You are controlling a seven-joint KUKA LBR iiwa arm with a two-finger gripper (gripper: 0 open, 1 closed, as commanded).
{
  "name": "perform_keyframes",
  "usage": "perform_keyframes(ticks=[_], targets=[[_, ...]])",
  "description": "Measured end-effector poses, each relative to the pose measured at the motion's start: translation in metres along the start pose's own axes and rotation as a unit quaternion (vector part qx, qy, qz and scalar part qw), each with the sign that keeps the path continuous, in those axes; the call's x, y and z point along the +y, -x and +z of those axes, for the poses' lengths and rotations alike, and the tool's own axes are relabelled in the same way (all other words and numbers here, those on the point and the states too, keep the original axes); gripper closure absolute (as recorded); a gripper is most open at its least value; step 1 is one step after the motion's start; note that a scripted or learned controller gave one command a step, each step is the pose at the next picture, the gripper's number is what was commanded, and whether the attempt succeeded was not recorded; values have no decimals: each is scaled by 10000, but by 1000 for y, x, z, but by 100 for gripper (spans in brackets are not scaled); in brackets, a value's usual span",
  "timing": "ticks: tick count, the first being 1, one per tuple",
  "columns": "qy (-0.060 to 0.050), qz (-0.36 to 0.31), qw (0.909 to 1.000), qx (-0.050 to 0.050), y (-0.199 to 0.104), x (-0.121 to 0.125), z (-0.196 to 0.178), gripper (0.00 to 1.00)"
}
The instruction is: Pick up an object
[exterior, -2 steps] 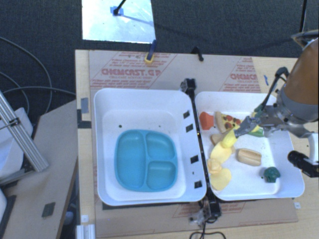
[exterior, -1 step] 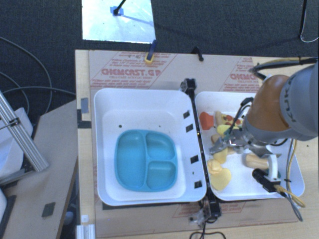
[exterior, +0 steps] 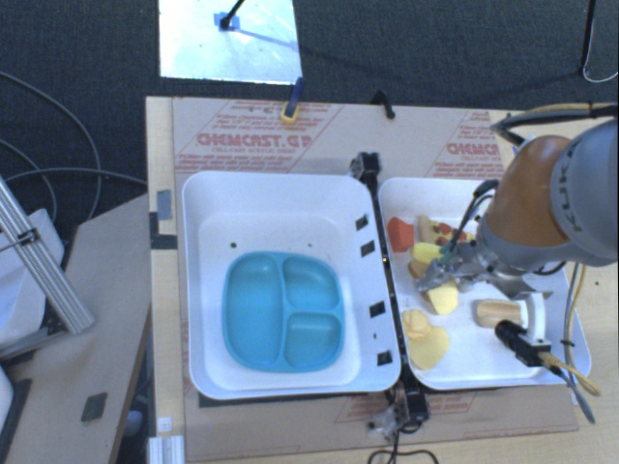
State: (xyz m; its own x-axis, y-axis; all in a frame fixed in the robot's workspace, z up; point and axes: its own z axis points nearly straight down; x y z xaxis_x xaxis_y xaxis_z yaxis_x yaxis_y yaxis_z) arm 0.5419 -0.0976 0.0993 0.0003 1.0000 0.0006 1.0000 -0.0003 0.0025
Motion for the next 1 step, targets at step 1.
perform_keyframes(ticks=[1], targets=[[71, -58, 10000, -2, -46, 78, -92, 100]])
